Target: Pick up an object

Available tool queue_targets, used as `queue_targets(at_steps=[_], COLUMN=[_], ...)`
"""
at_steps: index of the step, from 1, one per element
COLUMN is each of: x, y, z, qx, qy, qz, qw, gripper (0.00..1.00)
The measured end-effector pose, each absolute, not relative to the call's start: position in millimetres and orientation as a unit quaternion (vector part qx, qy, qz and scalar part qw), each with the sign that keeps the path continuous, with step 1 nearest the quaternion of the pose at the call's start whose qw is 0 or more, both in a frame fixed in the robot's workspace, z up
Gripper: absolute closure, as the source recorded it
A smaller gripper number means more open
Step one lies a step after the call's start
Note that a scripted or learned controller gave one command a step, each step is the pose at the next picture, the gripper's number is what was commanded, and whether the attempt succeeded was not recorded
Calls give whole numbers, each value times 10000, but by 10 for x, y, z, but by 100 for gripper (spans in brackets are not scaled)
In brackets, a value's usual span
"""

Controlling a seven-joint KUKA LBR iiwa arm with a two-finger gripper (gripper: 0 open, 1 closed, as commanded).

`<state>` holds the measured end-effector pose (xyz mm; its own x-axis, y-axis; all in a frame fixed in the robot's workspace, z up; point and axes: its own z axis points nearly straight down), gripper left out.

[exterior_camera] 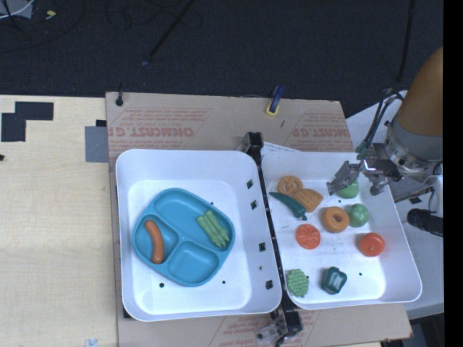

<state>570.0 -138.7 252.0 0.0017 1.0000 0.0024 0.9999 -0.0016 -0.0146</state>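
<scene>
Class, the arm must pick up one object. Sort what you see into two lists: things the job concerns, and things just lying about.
Job:
gripper over the right bin
green ball beneath it
second green ball
doughnut
two tomatoes
pretzel
green chilli
broccoli
dark green pepper

Lying about:
blue tray with sausage and beans
left bin
yellow clamp

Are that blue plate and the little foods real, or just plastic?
The blue plate looks like moulded plastic: uniform colour, soft sheen, rounded compartments. The hot dog, doughnut and tomato seem to be toy plastic too, with flat bright colours, though the picture is too coarse to be sure.
</scene>
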Motion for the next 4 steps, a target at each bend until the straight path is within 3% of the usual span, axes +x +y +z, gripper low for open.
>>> queue_targets(at_steps=[1, 3, 4], x=[5722, 5854, 5776], y=[-1387, -1357, -1273], z=[2593, 1555, 999], qx=[-7069, -7068, -7072], qy=[-7073, -7074, -7070], qz=[3, 13, 13], qw=[5, 27, 25], gripper=[0, 0, 0])
